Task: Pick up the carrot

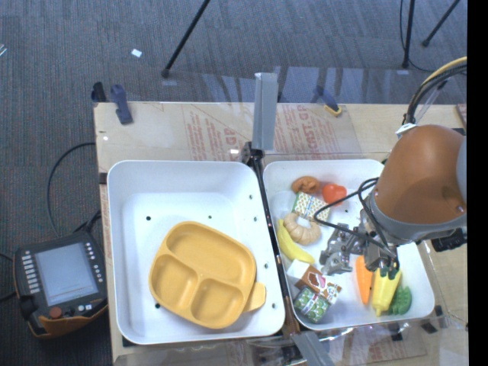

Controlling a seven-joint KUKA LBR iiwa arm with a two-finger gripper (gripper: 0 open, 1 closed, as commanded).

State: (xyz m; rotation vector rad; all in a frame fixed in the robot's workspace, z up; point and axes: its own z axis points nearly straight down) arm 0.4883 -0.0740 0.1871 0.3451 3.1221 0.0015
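Table [191, 128] of bare plywood with red print, on grey carpet [76, 36]. Carrot [364, 282] lies in right bin [358, 166], near corner. Gripper [375, 259] just above it; jaws' spread unreadable.

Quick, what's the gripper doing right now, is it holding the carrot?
Gripper: cannot be told from this view; it is low in the right bin by the carrot, with no carrot seen held.
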